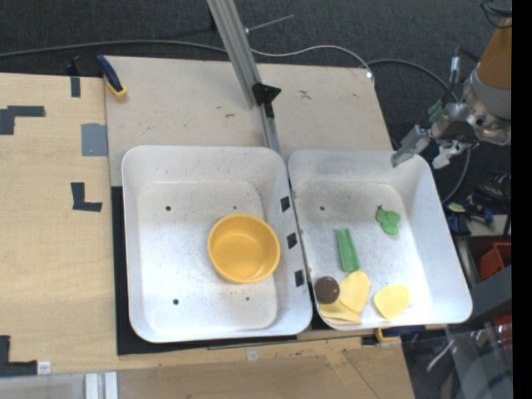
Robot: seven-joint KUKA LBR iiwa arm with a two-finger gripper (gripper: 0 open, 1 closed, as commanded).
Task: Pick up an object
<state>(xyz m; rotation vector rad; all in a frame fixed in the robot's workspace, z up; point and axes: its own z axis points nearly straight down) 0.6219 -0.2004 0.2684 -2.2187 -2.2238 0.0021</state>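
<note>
Yellow bowl [243, 248] sits in the left bin [150, 173]; the green stick [347, 249], green lump [387, 220] and yellow pieces [391, 301] lie in the right bin [436, 223]. Nothing is lifted yet. The gripper [416, 146] hovers at the right bin's far corner, carrying nothing, jaw spread indiscernible.

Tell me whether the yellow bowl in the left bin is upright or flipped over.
Upright. The yellow bowl sits in the left bin with its open mouth facing up; its rim and hollow inside are visible, and nothing lies in it.
</note>
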